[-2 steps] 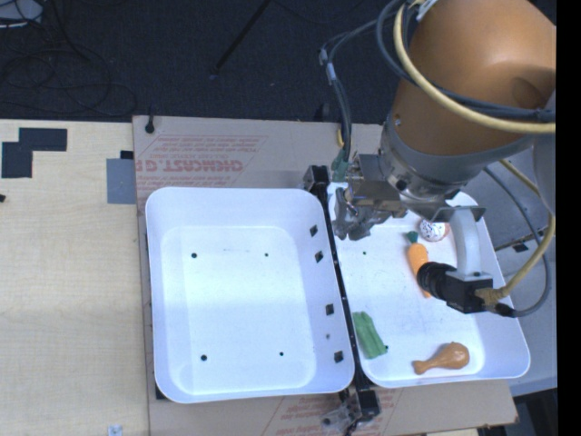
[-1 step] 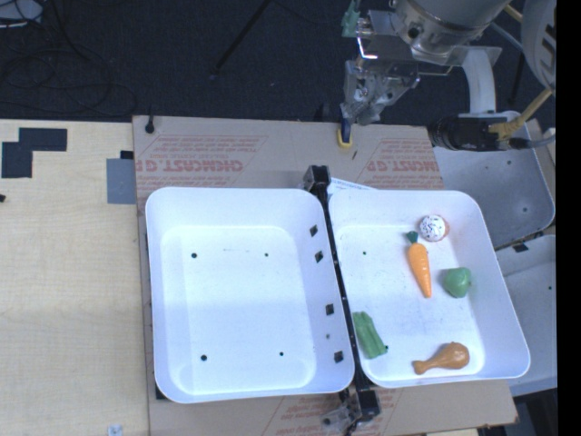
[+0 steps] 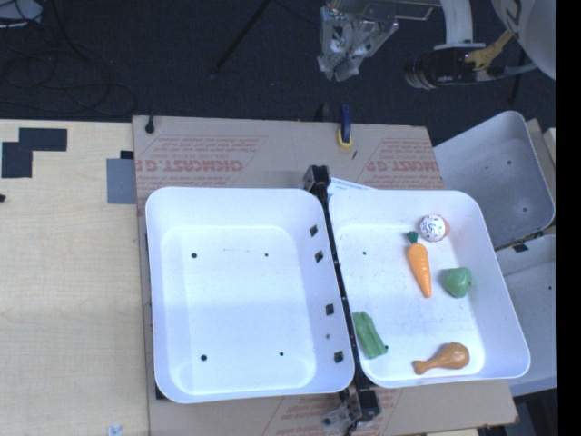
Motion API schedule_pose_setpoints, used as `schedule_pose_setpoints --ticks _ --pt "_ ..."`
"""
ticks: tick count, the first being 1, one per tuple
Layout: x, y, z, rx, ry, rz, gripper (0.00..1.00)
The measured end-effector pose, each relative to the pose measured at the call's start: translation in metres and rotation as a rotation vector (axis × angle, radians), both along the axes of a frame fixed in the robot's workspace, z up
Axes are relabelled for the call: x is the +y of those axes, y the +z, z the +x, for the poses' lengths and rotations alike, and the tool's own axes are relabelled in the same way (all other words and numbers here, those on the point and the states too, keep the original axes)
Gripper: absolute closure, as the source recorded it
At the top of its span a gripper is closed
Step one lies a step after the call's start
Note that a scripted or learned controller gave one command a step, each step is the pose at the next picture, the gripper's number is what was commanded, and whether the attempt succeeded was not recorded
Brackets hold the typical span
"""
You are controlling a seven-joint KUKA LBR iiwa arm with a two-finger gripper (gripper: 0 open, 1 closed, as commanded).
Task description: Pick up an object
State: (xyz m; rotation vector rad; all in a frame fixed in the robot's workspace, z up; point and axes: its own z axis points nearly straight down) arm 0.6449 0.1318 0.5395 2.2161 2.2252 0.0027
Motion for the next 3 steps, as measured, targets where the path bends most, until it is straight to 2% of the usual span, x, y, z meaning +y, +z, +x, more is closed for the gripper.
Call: schedule_pose_setpoints --ticks 1,3 --pt "-0.001 0.007 -0.001 0.009 0.003 -0.003 1.00" --pt "0.001 0.025 -0.001 0.015 0.015 -0.004 1.00"
